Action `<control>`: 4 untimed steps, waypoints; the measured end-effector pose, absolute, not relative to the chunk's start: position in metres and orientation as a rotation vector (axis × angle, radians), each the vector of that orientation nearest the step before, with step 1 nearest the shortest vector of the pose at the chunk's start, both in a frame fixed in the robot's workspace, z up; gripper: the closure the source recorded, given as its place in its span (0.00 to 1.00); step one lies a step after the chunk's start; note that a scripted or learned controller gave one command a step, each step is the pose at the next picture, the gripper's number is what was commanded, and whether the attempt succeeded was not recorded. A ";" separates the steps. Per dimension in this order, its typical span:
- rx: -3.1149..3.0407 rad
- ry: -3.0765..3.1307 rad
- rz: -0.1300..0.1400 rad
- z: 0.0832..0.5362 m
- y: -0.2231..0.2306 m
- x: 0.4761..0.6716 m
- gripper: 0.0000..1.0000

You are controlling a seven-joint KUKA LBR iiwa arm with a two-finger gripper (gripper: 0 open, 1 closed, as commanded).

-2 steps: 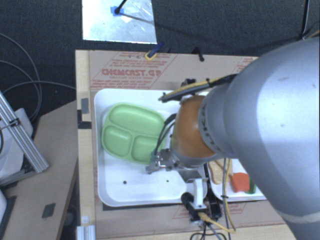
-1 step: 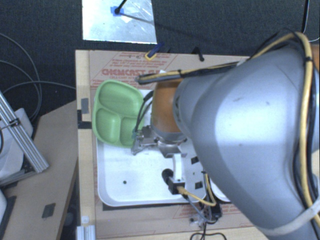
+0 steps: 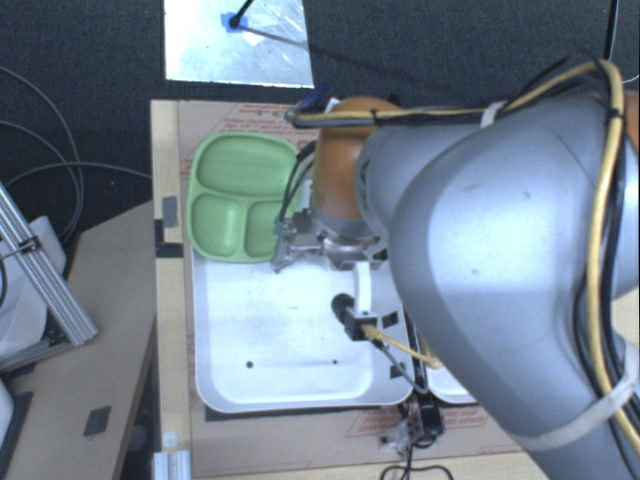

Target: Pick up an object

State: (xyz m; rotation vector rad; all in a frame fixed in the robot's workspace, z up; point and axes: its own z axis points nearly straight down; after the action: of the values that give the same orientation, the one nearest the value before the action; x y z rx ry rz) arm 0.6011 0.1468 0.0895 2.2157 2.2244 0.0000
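Lying at the far end of the white bin (image 3: pixel 260 353) on the view's left, the green divided tray (image 3: pixel 235 193) looks light, stiff and smooth. It is best pinched on its thin rim or a divider wall. The pincer (image 3: pixel 287 248) hangs at its near right corner — open or closed, I cannot tell.
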 end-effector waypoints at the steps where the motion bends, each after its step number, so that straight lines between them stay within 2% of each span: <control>1: 2.212 2.231 -0.005 0.099 0.147 0.599 1.00; 2: 2.228 2.222 -0.009 0.083 0.111 0.500 1.00; 3: 2.203 2.232 0.030 0.256 0.185 0.511 1.00; 4: 2.222 2.227 -0.009 0.162 0.197 0.484 1.00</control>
State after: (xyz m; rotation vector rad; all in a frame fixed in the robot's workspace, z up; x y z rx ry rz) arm 0.4843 0.1965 0.1616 2.2218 2.2272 -0.0085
